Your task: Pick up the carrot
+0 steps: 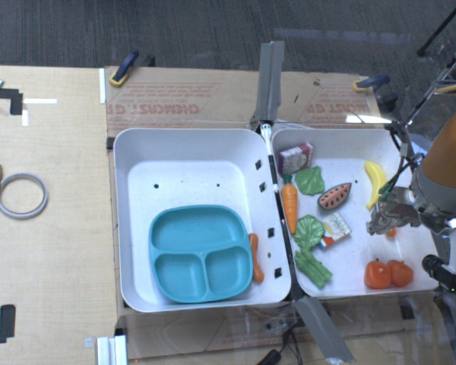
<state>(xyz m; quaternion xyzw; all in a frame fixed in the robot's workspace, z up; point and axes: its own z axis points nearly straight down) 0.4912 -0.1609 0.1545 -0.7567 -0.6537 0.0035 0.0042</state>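
The carrot [289, 204] lies in the right bin [342, 139], hard against the bin's left wall, its length running roughly along that wall with the broad end away from the camera and the tip toward it. It is plain orange, smooth and tapered, with a small dark green stub at the broad end. The tool [383, 220] sits well apart from it, over the right side of the same bin, with the watermelon slice and the small carton between them; whether its fingers are apart or together I cannot tell, as they blur into a dark grey cluster.

Nearest the camera, in the right bin, lie a green bundle of beans [313, 268] and two red tomatoes [387, 274]. Just beyond, a leafy green piece [308, 231] touches the carrot's tip, with a small carton [336, 227] beside it. Further back are a watermelon slice [334, 196], a yellow banana [375, 181] near the tool, another green leaf [310, 180] and a purple-labelled packet [295, 159].

The left bin [137, 147] holds a teal divided plate [201, 253] and a small orange piece [255, 258] just beside its right edge. On the desk [53, 280], well to the left, lies a roll of tape [20, 195].
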